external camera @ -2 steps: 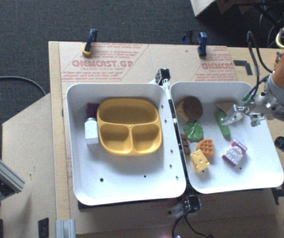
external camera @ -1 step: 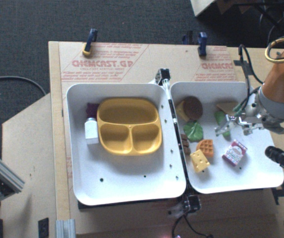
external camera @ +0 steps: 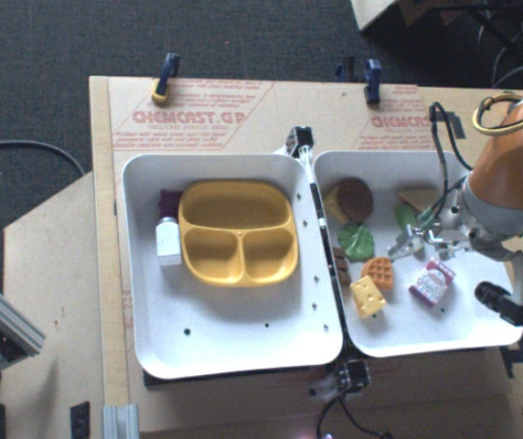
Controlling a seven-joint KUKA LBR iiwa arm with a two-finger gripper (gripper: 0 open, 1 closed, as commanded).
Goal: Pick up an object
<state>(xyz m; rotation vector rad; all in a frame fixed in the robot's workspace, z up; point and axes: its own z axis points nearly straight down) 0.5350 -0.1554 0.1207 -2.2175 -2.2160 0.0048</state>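
**— Over on your left bin, what have you got?**

— Your left bin (external camera: 152,337) is a shallow white tray with rounded corners. A small white bottle (external camera: 168,241) stands against a dark maroon item (external camera: 170,199), just left of a yellow plastic plate (external camera: 240,230) moulded into three compartments, smooth and matte.

**— And across the divider?**

— Your right bin (external camera: 444,332) carries the small pieces. A round brown disc like a burger patty (external camera: 353,198) lies at the top, a crinkled green leaf (external camera: 357,241) below it, then a gridded orange waffle (external camera: 379,272) touching a yellow cheese wedge with holes (external camera: 368,296). Further right lies a white and pink packet (external camera: 432,283), glossy and slightly crumpled.

**— Where's your gripper?**

— Gripper (external camera: 417,240) hangs low over the right bin, just above the packet, metal fingers pointing left beside a green piece (external camera: 406,216). You can't tell from this angle whether those fingers are apart or together. Nothing visibly sits between them.
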